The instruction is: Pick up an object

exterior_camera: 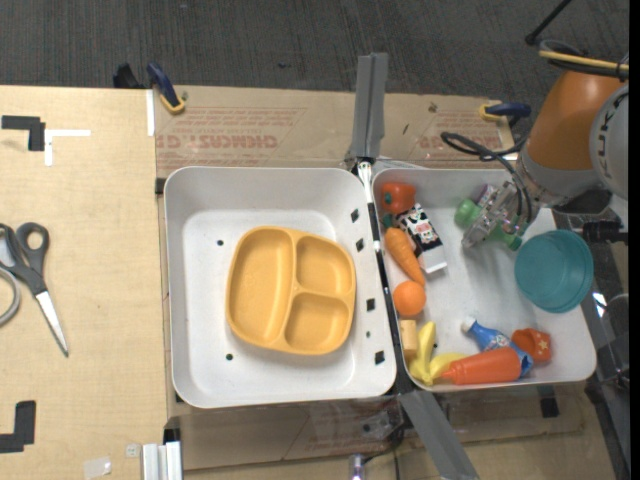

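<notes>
The gripper (492,220) hangs low in the far part of the right bin (475,298), at the end of the grey arm (575,133) with its orange band, which enters from the right. Whether anything lies between its metal parts cannot be told: they blur into a green object (468,211) just to their left, which they touch or overlap. Just right of the gripper and slightly nearer, a teal bowl (553,270) sits against the bin's right wall.

Along the bin's left wall, from far to near: a red-orange object (397,194), a small black-and-white carton (422,233), a toy carrot (404,255) lying aslant, an orange ball (408,298), and a yellow block (407,334). In the near part of the bin lie a yellow banana (427,360), a long orange-red object (485,367) touching it, a blue-and-white object (484,335) just beyond that, and a small red object (532,344) to the right.

The left bin (190,298) holds a yellow divided plate (291,290) with three compartments, lying flat near the centre. On the bench (80,268) well to the left rests a pair of scissors (35,278) with grey handles.
</notes>
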`<state>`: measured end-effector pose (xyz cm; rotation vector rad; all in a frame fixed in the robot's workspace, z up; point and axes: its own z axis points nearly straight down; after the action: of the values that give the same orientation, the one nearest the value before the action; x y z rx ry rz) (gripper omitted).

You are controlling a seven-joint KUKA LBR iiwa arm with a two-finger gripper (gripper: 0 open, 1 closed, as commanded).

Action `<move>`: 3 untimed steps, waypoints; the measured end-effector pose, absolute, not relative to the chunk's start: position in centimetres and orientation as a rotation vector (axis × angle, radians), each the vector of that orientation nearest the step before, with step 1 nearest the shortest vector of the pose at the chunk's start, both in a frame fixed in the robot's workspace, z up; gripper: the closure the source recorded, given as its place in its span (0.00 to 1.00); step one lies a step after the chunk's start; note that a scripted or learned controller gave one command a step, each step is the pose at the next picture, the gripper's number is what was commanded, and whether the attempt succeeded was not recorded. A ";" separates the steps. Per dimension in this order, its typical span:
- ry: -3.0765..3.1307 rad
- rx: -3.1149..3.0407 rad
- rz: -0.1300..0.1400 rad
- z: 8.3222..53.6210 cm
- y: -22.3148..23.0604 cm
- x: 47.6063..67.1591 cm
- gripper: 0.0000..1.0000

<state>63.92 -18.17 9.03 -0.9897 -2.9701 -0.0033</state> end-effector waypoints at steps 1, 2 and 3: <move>-2.949 -0.976 -0.011 8.9 -17.6 63.6 0.00; -2.901 -1.252 0.029 9.7 -12.8 64.4 0.00; -3.004 -0.947 0.001 9.5 -20.2 65.4 0.00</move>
<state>65.43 -20.25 9.49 -0.9469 -3.0042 0.0006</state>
